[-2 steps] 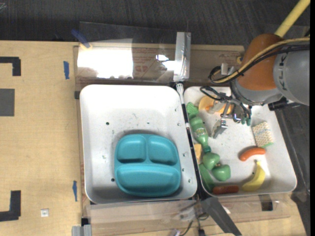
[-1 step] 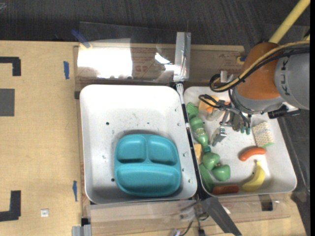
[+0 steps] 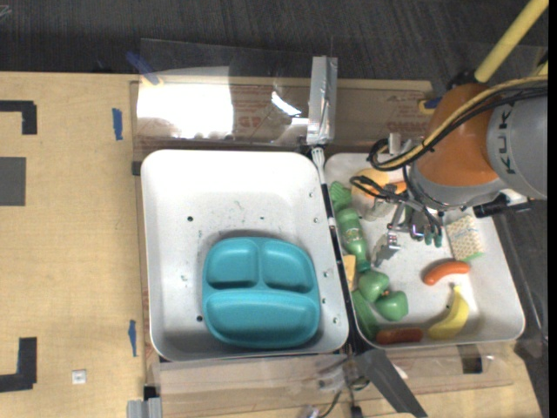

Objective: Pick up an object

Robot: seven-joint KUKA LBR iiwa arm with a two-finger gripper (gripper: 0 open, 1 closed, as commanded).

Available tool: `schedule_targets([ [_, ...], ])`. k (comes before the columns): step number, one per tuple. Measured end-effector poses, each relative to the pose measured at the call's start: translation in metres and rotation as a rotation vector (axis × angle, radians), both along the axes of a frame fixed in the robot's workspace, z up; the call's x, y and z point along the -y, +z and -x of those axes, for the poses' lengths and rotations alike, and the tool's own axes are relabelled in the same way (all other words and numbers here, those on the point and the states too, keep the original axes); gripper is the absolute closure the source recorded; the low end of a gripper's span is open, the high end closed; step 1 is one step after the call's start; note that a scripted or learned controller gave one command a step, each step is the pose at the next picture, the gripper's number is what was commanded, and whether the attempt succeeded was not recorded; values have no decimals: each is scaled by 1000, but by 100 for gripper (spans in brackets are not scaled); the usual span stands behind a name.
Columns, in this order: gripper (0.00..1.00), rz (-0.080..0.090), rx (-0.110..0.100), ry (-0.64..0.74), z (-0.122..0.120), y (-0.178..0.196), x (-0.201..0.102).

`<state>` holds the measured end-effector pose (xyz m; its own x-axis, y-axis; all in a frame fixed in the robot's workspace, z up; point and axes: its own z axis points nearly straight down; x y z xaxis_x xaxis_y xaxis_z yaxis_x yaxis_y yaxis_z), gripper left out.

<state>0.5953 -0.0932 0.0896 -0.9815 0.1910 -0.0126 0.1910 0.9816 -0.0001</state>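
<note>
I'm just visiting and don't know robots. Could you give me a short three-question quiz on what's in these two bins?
1. True or false: the teal tray lies in the left bin.
2. Which lies nearest the right bin's front edge? A) banana B) orange carrot C) gripper
3. Fill in: the arm's band above the wrist is ____.

Key: 1 true; 2 A; 3 orange.
</note>
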Motion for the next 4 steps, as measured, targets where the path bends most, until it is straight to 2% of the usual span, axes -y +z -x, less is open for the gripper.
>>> schedule_targets([
  [1, 100, 3, 14, 2, -4, 14, 0],
  [2, 100, 3, 6, -6, -26, 121, 66],
  [3, 100, -3, 1, 19, -43, 166, 5],
  [4, 100, -4, 2, -73, -56, 238, -70],
])
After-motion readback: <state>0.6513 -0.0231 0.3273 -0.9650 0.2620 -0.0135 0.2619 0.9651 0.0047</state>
